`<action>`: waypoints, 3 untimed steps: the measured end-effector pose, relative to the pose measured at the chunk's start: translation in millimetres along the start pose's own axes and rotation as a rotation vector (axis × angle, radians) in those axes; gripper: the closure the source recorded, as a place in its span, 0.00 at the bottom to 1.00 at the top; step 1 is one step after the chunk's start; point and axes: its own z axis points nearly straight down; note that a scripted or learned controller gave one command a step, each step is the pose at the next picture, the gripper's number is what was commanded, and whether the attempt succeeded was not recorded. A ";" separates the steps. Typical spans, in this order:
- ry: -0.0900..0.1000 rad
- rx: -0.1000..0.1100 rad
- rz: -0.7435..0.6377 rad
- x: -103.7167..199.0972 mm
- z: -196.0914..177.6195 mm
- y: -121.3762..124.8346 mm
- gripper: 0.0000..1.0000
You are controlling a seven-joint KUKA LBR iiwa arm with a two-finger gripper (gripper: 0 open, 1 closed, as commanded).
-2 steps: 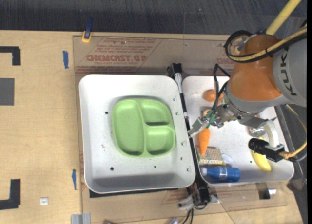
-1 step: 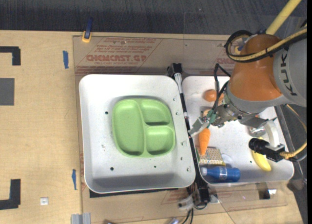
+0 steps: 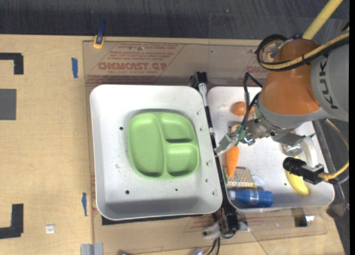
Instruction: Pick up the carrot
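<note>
- Nearest: blue bottle [image 3: 251, 197] and banana [image 3: 298, 183] lie at right bin [image 3: 327, 195] front edge.
- Carrot [image 3: 232, 160] lies on bin floor by left wall, not lifted.
- Tool [image 3: 239, 136] sits right over its top end; cannot tell finger opening or any grip.
- Farther: orange ball [image 3: 239, 108]; left bin holds green tray [image 3: 163, 144].
- Judged: grasp and lift both left.

Two white bins [image 3: 105, 137]: one green plate [image 3: 162, 144], one carrot [image 3: 232, 161], one banana [image 3: 297, 184], one blue bottle [image 3: 252, 197].

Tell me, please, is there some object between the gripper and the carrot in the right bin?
Nothing visible does. The gripper sits right at the upper end of the carrot in the right bin. The patterned packet and blue bottle lie below the carrot, away from the gripper.
</note>
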 end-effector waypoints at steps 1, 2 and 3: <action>0.000 0.000 0.000 0.0 0.0 0.0 0.00; 0.000 0.000 0.000 0.0 0.0 0.0 0.00; 0.000 0.000 0.000 0.0 0.0 0.0 0.00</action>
